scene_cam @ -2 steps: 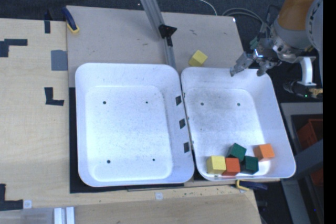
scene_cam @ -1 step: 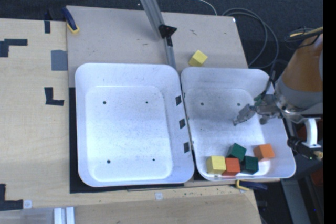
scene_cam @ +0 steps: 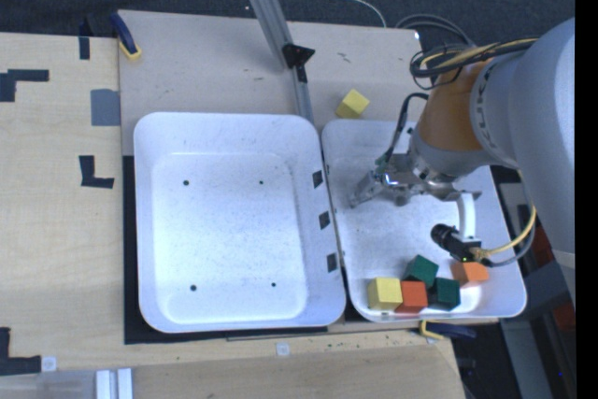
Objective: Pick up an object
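Since nothing sits between the fingers, the pick is not made yet, and the lift is all to come. Nearest us, along the front wall of the right bin [scene_cam: 505, 299], the blocks huddle: a yellow block [scene_cam: 383, 292] on the left, an orange-red block [scene_cam: 413, 295] touching it, two green blocks [scene_cam: 422, 270] behind and beside that, and a small orange block [scene_cam: 475, 273] off to the right. All are small plain cubes, crisp-edged, packed tight enough that a clean grab looks tricky to me. Further back, over the bare middle of that bin, hangs the gripper [scene_cam: 366, 192], its fingers pointing left toward the divider, clamped on nothing; apart or together I cannot tell from here. It is well apart from the cluster. The left bin [scene_cam: 149, 201] lies beside it. Farthest out, on the bench beyond the bins, one lone yellow cube [scene_cam: 353, 104] sits.
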Controlling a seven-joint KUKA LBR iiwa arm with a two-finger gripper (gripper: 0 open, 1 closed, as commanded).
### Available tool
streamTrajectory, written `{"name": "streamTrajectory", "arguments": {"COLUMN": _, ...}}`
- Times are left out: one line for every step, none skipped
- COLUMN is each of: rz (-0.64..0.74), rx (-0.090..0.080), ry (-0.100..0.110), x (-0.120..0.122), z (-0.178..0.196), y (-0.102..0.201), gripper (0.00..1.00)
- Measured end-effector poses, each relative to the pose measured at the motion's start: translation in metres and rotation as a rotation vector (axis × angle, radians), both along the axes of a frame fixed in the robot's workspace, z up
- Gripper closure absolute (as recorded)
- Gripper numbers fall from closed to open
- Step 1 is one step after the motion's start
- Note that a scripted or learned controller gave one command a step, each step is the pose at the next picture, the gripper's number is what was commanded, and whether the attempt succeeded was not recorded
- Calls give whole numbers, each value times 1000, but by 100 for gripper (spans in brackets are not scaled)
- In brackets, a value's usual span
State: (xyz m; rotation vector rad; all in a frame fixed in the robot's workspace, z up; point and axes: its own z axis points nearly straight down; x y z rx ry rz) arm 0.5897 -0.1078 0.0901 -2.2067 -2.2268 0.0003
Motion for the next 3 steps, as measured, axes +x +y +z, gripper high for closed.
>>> {"name": "streamTrajectory", "arguments": {"rz": -9, "rx": -6, "ry": -6, "x": -6, "z": 40, "y": -25, "gripper": 0}}
{"name": "streamTrajectory", "arguments": {"rz": -2, "rx": -3, "ry": -3, "x": 32, "z": -1, "y": 23, "gripper": 0}}
{"name": "streamTrajectory", "arguments": {"rz": -8, "rx": -3, "ry": 4, "x": 87, "z": 1, "y": -4, "gripper": 0}}
